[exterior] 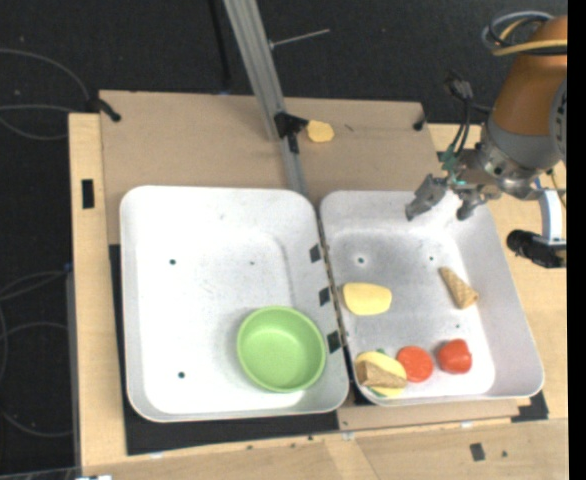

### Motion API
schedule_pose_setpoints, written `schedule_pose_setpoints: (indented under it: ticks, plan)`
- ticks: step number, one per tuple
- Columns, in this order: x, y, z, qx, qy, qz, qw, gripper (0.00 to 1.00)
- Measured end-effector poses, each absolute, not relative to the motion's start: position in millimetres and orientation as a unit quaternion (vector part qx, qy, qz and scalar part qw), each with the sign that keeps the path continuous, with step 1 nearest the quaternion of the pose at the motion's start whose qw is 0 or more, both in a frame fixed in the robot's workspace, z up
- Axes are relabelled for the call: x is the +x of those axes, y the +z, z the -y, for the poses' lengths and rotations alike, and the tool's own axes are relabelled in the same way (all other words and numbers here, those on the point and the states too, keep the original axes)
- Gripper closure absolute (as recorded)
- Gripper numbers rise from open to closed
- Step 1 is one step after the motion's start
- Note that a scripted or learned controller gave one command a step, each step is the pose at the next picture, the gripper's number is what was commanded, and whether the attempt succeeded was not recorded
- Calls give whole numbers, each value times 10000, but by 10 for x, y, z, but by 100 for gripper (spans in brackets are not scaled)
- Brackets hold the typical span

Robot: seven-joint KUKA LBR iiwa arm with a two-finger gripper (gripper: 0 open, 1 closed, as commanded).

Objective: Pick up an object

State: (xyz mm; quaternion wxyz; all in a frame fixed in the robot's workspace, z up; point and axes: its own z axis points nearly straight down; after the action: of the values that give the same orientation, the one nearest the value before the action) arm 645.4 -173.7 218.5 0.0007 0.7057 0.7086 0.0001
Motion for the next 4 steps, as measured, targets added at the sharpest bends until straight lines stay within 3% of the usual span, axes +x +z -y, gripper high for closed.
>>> schedule_pose_setpoints:
  ticks: [1,3,4]
  plan:
    - [6453,2186,1741,7055,-4,-7087,9,0]
    - [6350,1096,1815,7077,-27,-7065,-10,0]
    - [6350,1011,1836,7083,-18,-7059,11,0]
